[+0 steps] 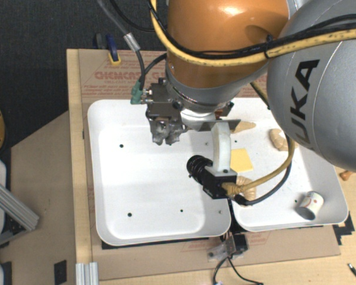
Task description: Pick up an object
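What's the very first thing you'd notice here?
The big robot arm, with its shiny orange band, fills the top and right of the view and hangs over the two white bins. Its dark gripper sits above the left bin. In the right bin lie a yellow square near the middle divide and a small white cup near the front corner.

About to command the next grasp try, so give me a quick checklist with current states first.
1. Tool position: over the left bin, away from its walls. Ok.
2. Anything held by the tool: cannot tell.
3. Target under the tool: bare bin floor there. Not ok.
4. Objects available: yellow square, tan piece and white cylinder lie in the right bin. Ok.
5. Cable clearance: it loops low above the right bin near the yellow square. Cannot tell.
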`<state>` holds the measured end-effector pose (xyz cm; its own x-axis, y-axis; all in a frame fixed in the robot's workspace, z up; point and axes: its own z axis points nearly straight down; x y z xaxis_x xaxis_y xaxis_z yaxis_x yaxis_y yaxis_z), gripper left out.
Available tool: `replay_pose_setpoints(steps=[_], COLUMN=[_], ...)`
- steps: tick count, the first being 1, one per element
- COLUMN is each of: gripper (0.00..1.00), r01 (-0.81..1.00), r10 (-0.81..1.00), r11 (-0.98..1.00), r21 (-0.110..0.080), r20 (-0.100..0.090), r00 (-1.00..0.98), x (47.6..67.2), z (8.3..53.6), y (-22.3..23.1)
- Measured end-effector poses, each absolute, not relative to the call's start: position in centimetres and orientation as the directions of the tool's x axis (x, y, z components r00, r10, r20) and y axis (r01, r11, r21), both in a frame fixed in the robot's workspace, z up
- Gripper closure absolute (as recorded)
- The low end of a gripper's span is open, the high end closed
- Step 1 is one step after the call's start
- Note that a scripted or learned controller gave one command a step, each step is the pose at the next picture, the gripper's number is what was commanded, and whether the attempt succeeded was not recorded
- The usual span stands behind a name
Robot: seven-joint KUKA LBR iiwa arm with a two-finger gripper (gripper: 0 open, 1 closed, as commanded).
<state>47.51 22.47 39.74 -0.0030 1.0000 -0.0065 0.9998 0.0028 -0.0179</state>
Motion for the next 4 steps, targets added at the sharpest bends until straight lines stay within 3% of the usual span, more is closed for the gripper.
replay_pose_setpoints(steps=[1, 2, 3, 4], gripper=[1.0, 1.0, 1.0, 0.0], r01=[1.0, 1.0, 1.0, 1.0], r10=[1.0, 1.0, 1.0, 1.0], r11=[0.002, -0.002, 0.001, 0.002], r21=[0.017, -0.016, 0.018, -0.001], r20=[0.009, -0.008, 0.009, 0.0], r00=[-0.002, 0.001, -0.002, -0.002], x=[47.9, 47.7, 48.9, 48.8], z=[54.4, 38.7, 54.5, 53.5], y=[22.4, 22.4, 22.4, 22.5])
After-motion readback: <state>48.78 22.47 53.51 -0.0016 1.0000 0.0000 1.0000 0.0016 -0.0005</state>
